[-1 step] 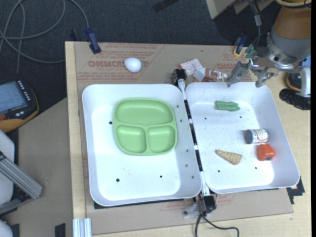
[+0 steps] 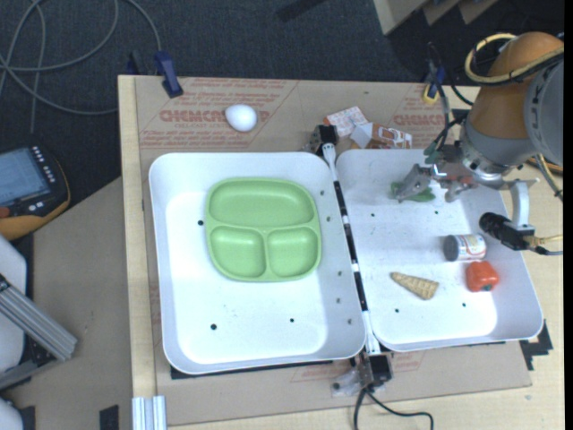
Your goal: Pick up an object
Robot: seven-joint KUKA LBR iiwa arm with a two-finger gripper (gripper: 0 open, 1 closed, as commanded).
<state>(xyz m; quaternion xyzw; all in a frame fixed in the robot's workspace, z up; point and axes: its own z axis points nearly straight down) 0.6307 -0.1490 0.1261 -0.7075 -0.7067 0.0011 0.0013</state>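
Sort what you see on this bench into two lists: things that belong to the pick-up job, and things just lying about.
Belongs to the job:
gripper
can
red pepper
cone
right bin

Lying about:
green divided tray in the left bin
white egg on the board
wrappers behind the bins
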